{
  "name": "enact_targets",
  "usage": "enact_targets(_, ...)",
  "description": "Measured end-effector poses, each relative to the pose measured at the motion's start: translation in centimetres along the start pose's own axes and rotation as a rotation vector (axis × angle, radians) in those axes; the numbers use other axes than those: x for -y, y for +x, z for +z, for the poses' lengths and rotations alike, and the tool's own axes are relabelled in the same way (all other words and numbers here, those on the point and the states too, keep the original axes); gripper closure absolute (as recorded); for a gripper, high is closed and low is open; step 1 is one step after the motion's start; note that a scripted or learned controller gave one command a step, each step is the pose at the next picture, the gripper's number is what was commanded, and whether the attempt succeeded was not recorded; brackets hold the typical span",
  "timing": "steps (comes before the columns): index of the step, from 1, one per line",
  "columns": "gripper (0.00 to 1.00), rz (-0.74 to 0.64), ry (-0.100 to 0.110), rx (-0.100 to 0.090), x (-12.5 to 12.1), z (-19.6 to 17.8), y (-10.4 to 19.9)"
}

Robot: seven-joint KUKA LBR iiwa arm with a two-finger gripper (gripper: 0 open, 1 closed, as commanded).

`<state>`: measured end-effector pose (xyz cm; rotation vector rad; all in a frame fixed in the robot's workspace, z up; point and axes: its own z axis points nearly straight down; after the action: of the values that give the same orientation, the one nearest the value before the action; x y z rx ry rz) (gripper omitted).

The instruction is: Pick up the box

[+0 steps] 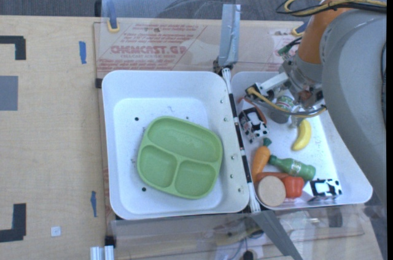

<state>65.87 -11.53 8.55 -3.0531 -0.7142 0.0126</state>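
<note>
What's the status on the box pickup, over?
Gripper low in right bin, fingers unclear. Box not identifiable. Banana, carrot, green bottle crowd nearby.

The grey arm (353,62) reaches in from the right, tool (277,102) lowered.

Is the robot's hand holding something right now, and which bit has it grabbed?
It cannot be told. The gripper is low in the right bin near the black-and-white box, but its grip is hidden.
</note>
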Motion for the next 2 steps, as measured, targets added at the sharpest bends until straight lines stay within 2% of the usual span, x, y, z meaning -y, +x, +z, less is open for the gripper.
enact_targets(1,0.00,0.001,-0.006,-0.001,0.94,0.00,0.22)
enact_targets(2,0.00,0.196,-0.004,-0.005,1.90,0.03,0.88)
